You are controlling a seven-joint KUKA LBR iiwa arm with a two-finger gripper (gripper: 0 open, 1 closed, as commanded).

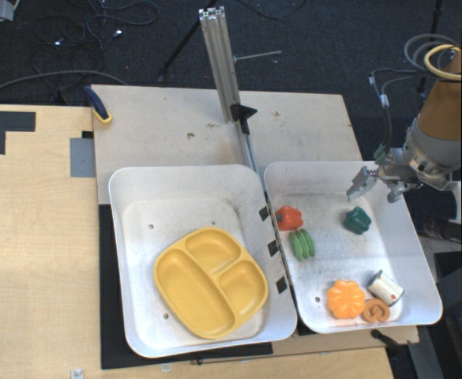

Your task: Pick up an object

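Overhead camera view, findings as follows.
Gripper (379, 184): at 2 o'clock over the right bin (420, 251), fingers spread apart, nothing between them.
Green block (358, 219): on the bin floor just beside the gripper, at its 7 o'clock, not touching.
Red pepper (289, 217), green pod (302, 245): near the bin's left wall.
Orange pumpkin (346, 299), pretzel (375, 312), white can (386, 288): at 5 o'clock.
Left bin (136, 212): holds a yellow divided plate (210, 281).

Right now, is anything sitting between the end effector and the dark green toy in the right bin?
Nothing visible does. The end effector hangs over the right bin just above the dark green toy, with bare bin floor between them. The red pepper and green pod lie well off, by the opposite wall.
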